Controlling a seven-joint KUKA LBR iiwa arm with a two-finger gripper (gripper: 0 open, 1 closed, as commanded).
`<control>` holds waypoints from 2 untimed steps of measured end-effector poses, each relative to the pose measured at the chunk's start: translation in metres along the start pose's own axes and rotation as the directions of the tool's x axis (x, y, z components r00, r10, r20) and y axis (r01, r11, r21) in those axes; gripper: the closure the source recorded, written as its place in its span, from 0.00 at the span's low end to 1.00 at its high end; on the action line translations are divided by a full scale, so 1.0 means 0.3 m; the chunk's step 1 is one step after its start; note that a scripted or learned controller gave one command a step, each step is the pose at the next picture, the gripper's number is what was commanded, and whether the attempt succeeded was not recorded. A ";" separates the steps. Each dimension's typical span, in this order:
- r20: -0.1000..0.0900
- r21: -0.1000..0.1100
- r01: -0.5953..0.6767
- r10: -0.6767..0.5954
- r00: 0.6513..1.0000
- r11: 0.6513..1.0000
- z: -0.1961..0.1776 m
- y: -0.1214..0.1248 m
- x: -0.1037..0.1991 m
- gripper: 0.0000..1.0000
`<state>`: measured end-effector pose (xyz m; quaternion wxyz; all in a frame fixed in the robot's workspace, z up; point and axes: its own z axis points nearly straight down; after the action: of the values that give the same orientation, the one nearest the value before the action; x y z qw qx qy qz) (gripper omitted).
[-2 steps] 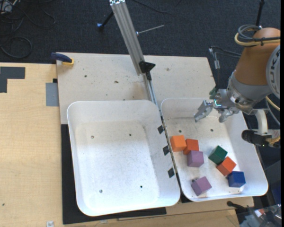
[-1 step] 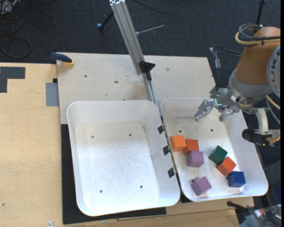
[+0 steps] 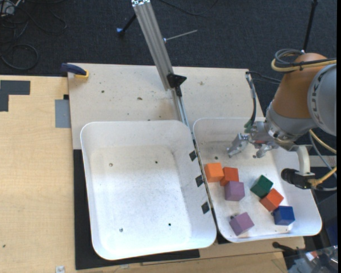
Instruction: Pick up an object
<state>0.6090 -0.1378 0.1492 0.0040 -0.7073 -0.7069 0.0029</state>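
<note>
Metal two-finger claw (image 3: 245,145) hanging over the bare upper part of the right shallow white plastic bin (image 3: 307,223), fingers apparently spread with nothing between them. Pickable things lying lower in that bin: small matte cubes, hard-edged, likely foam or wood — orange cube (image 3: 213,172) touching a red-orange cube (image 3: 230,175), purple cube (image 3: 234,190) just below, dark green cube (image 3: 261,185), second red-orange cube (image 3: 271,199), blue cube (image 3: 283,215) near the rim, another purple cube (image 3: 241,223). Likely trouble: closing on air above the cluster, or descending onto the tightly packed orange, red and purple trio, nudging neighbours or wedging a finger on a top face. Left white bin (image 3: 96,152) smooth and speckled, on the pale worktop (image 3: 119,90).
</note>
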 end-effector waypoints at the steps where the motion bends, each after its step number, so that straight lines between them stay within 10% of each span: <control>1: 0.000 0.000 0.000 0.000 1.000 1.000 0.181 -0.005 0.004 0.00; 2: 0.000 -0.006 -0.006 0.006 1.000 1.000 0.136 -0.001 -0.002 1.00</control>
<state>0.6085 -0.1385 0.1084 0.0018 -0.7096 -0.7046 0.0009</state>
